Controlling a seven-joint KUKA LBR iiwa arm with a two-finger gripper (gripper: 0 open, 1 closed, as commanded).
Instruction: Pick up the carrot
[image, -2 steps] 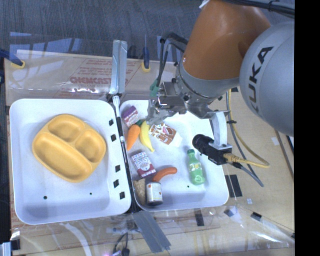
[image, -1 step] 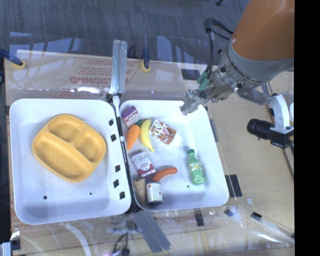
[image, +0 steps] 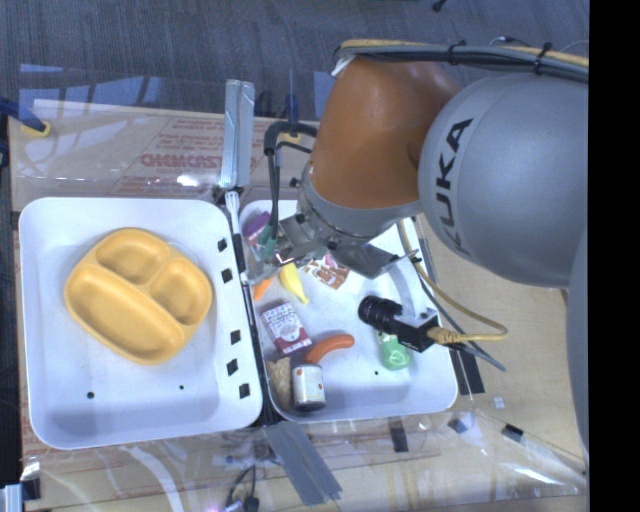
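We see the gripper (image: 272, 250) low at the right bin's (image: 440, 385) left wall, near the half-hidden carrot (image: 262, 289), its grip state indiscernible to us.

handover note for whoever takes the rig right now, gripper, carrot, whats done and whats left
Gripper: low over the upper left corner of the right bin, arm above it; I cannot tell how it is set.
Carrot: a small orange piece by the right bin's left wall, just below the gripper, next to a yellow banana. Nothing shows it gripped.
An orange sausage-like piece lies lower in the same bin; do not confuse the two.
Left bin bears a yellow divided plate.
Done: the approach. Left: grasp and lift the carrot.
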